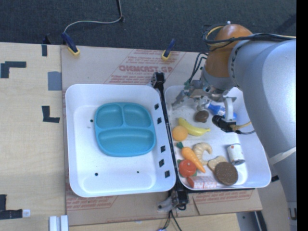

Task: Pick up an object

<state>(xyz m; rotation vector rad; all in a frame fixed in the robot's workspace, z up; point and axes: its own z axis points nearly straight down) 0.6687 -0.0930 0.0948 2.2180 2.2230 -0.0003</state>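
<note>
So the arm (260, 76) is coming in from the right and hanging over the far end of the right bin (255, 150), orange band up top. The hand (204, 100) sits low in there, right above a small brown round thing (201, 115), but I honestly can't tell how the hand is set from this angle, the wrist and cables block it. Nothing visibly gripped.

The stuff to pick from is all in that right bin: a banana (193, 127) just below the brown piece, an orange (179, 134) touching the banana's left end, a carrot (193, 158) lying at a slant, a tomato (187, 167) next to it, a pale croissant-looking piece (202, 149), a brown cookie (225, 173) near the front edge, and a little white can (235, 153) on its side. There's also something blue and white (219, 109) just right of the hand.

The left bin (79, 143) has a blue divided plate (125, 129) lying flat in the middle. Both bins sit on cardboard (130, 69) on the bench (29, 143).
</note>
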